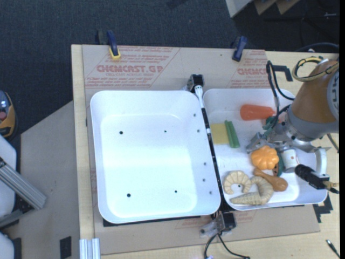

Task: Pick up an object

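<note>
The gripper (pixel 268 144) is positioned low inside the right bin (pixel 223 99), directly over and apparently touching the top of the orange pumpkin-shaped object (pixel 264 158). Whether the pumpkin-shaped object lies between the fingers cannot be determined, and the opening of the gripper cannot be determined, since the metal parts are crowded together and partly hidden by the wrist. The grey arm (pixel 315 109), with its orange band, is seen entering from the right, above the gripper.

Within the right bin, the following items are located relative to the gripper. An orange carrot-like piece (pixel 256 111) lies just beyond it, toward the far wall. A green stick (pixel 232 134) and a yellow block (pixel 218 133) lie side by side to its left, the block nearest the dividing wall. A tan drumstick-shaped piece (pixel 272 180) lies just below the pumpkin-shaped object, touching it. A curled cream shrimp-like piece (pixel 237 181) and a pale cone-shaped piece (pixel 254 197) rest near the front wall, close together.

The left bin (pixel 145 155) is located well to the left of the gripper, beyond the dividing wall.

Both bins rest on a cardboard-covered bench (pixel 161 63), where two blue clamps (pixel 112 43) are fixed at the far edge.
</note>
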Robot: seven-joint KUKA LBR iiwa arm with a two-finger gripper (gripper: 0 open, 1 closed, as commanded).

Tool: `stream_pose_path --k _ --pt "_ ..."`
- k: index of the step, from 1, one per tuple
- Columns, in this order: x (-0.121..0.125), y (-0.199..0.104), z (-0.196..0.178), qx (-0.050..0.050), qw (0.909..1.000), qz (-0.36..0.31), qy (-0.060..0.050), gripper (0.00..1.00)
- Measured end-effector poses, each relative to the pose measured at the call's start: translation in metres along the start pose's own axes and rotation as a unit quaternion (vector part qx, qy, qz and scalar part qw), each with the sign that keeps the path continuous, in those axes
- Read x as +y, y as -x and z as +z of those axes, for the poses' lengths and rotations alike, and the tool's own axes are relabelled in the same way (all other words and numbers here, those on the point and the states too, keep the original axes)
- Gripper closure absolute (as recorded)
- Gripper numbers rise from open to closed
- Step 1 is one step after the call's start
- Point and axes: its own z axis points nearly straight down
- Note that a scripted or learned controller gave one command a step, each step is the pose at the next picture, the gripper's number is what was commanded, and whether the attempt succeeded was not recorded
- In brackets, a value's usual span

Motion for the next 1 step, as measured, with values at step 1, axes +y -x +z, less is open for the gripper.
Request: stream_pose_path --k 1 --pt "0.0037 -0.0021 -0.0002 0.000 1.0000 -0.002 0.003 0.00"
